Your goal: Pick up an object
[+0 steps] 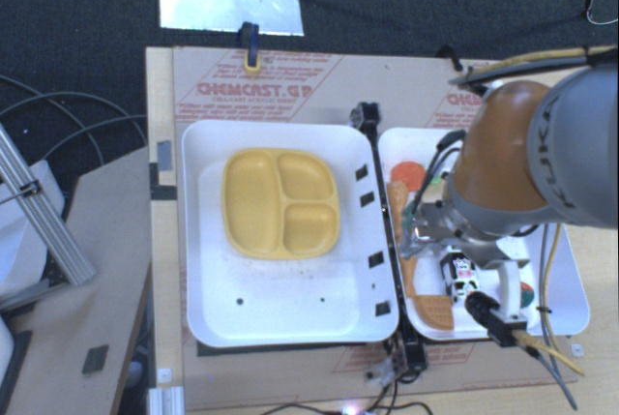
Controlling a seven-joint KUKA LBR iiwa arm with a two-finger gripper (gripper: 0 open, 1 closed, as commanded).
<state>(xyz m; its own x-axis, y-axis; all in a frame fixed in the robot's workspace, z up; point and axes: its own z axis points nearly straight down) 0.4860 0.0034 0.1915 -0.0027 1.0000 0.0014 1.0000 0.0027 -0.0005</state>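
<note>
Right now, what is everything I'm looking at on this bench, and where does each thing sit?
White bins: two, side by side; left bin, right bin.
Divided plate: one, yellow, three compartments, in the left bin.
Round red piece: one, red-orange, far end of the right bin.
Long flat piece: one, orange, along the right bin's left wall.
Waffle-like piece: one, tan-orange, near end of the right bin.
Clamp: one, blue and yellow, far edge of the bench.
Robot arm: one, grey with orange band, over the right bin.
</note>
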